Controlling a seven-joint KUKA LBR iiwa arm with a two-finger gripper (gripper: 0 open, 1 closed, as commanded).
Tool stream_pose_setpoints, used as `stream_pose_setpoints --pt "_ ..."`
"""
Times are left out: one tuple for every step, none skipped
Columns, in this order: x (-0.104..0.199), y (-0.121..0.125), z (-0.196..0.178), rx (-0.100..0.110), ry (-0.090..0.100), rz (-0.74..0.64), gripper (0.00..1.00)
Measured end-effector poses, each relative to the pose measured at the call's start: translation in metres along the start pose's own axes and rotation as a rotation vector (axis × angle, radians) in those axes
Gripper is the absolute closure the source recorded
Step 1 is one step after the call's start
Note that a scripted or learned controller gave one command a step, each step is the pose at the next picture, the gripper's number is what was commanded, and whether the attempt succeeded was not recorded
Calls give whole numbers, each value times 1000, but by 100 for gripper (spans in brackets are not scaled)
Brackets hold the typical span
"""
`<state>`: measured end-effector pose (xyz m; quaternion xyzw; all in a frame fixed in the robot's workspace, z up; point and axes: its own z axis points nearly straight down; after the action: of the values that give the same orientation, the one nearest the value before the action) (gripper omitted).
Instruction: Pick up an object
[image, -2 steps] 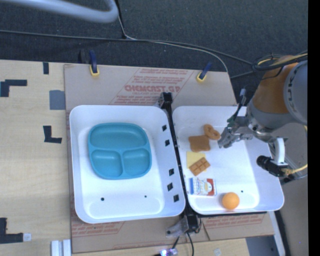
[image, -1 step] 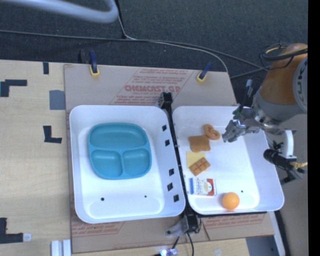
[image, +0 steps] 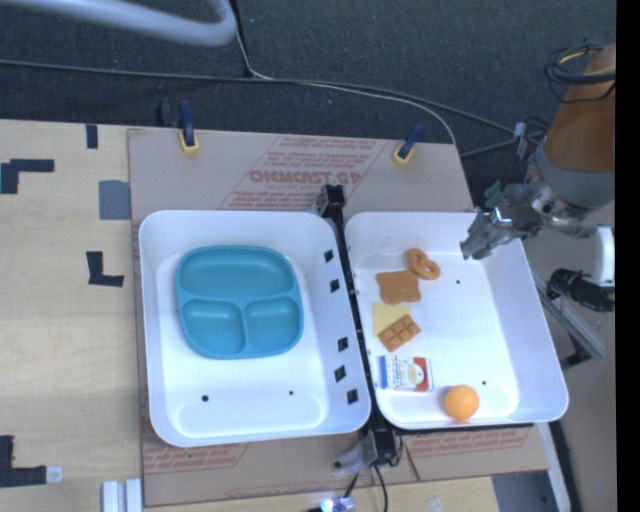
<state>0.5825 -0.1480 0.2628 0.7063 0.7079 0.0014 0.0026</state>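
Observation:
The right bin (image: 520, 330) holds a pretzel (image: 423, 264), a brown toast-shaped piece (image: 398, 288), a yellow slice with a waffle piece (image: 396, 327) on it, a small red and white carton (image: 404, 374) and an orange ball (image: 461, 402). My gripper (image: 480, 240) hangs over the bin's far right corner, to the right of the pretzel and apart from every object. Nothing shows between its dark fingers.
The left bin (image: 160, 300) carries a blue divided plate (image: 240, 300). A black divider with clips (image: 345, 300) runs between the bins. Two clamps (image: 187, 135) hold the cardboard base at the back. The arm's grey body (image: 575, 150) stands at the right.

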Motion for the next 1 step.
stream_pose_setpoints --pt "52 -13 17 8 3 -3 100"
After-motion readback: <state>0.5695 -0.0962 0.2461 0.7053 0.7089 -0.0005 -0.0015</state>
